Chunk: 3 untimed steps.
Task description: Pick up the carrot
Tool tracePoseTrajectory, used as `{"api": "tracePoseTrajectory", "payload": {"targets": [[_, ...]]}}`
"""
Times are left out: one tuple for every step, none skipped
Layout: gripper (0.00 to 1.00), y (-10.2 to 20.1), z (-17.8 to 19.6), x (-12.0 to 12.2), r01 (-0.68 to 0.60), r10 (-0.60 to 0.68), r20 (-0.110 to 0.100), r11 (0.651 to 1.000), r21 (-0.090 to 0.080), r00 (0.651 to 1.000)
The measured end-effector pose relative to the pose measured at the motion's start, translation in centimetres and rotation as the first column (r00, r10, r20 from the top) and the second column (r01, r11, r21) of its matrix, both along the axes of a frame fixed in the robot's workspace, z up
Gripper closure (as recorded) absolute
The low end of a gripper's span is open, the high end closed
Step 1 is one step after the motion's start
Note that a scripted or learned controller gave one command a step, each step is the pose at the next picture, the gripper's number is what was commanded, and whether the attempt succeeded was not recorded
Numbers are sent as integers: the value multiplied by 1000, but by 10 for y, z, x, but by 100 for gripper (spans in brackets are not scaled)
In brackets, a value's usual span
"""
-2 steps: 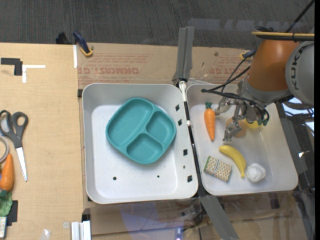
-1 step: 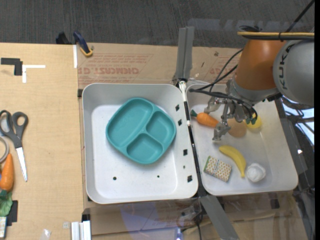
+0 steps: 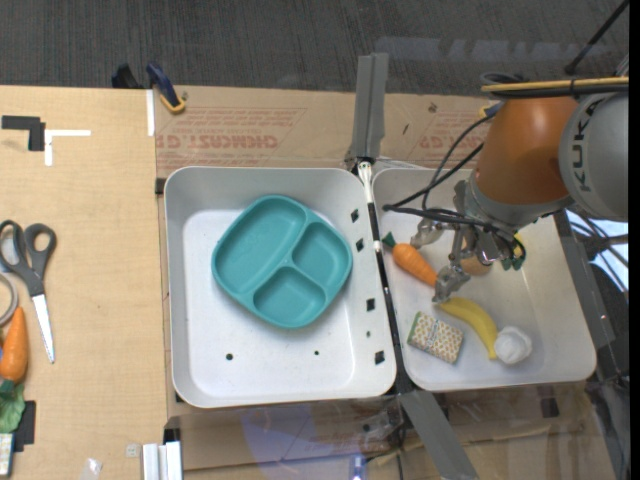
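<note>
Arm is reaching in from the right over the right bin (image 3: 560, 363), orange band above the wrist. Gripper (image 3: 447, 264) is hanging low just right of the carrot (image 3: 413, 262); fingers (image 3: 450, 280) are looking spread apart with nothing between them, one tip pointing down near the carrot's thick end. Carrot is lying at a slant on the right bin's floor, close to the left wall, green stub toward the divider. Banana (image 3: 474, 321), patterned sponge (image 3: 437, 336) and a white lump (image 3: 513, 345) are sitting nearer the front. Teal divided plate (image 3: 282, 260) is lying in the left bin (image 3: 190, 298). Scissors (image 3: 32, 283) are lying on the bench (image 3: 80, 218) at far left.
</note>
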State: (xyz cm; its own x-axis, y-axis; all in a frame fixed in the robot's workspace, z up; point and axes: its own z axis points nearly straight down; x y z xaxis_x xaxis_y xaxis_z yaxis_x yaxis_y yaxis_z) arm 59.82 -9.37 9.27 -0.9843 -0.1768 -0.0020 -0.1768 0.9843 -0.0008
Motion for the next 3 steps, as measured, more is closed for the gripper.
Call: {"api": "tracePoseTrajectory", "payload": {"targets": [[100, -2, 10, 1, 0, 0, 4, 1000, -4, 1000], [0, -1, 10, 1, -1, 1, 5, 1000, -2, 1000], [0, -20, -1, -71, -118, 118, -1, 993, 0, 993]]}}
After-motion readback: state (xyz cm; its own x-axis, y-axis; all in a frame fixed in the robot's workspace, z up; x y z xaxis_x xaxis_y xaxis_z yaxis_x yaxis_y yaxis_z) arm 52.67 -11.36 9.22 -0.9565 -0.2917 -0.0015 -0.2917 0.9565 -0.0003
